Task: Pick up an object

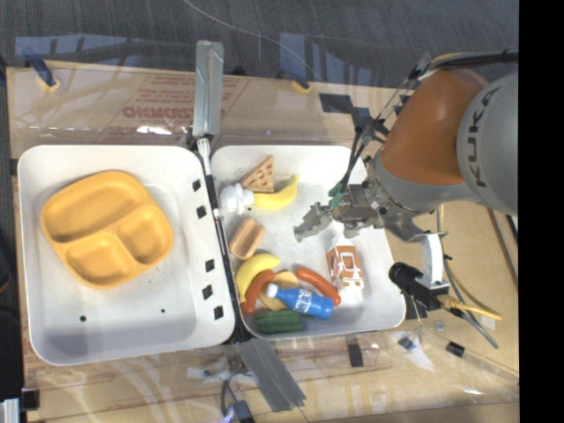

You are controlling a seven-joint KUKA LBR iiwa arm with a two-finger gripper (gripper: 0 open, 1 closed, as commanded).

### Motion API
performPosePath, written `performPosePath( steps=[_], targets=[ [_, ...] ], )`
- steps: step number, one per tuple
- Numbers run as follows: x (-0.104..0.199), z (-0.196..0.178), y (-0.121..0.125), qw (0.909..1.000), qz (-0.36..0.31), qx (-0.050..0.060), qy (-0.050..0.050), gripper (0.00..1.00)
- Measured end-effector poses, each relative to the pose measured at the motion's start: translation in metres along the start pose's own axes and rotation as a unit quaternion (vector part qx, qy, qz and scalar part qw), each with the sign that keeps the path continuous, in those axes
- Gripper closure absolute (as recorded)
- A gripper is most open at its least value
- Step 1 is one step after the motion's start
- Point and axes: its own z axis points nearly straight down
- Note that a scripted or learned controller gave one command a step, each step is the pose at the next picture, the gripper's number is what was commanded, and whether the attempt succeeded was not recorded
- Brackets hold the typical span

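Observation:
The right bin holds a jumble of toy food. At its back lie a brown waffle wedge, a yellow banana and a small white piece. A hot-dog bun lies at the left. At the front sit a yellow fruit, a red sausage, a blue bottle and a green cucumber. A white-and-orange carton lies to the right. My gripper hangs over bare bin floor just above the carton, open, with nothing between its fingers.
The left bin holds a yellow divided plate. A grey divider wall separates the bins. The arm's orange band and cables hang over the right bin's right rim.

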Motion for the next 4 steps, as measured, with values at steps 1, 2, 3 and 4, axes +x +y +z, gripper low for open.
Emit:
performPosePath(
  steps=[1, 2, 3, 4],
  targets=[
    [-0.043, 0.002, -0.020, 1.0000, -0.006, 0.000, 0.000, 0.00],
    [-0.060, 0.131, -0.003, 0.9982, -0.058, -0.015, -0.006, 0.00],
    [-0.016, 0.156, 0.152, 0.9995, 0.031, 0.001, 0.001, 0.00],
    [0.025, 0.154, 0.152, 0.9959, -0.091, 0.000, -0.001, 0.00]
  ],
)
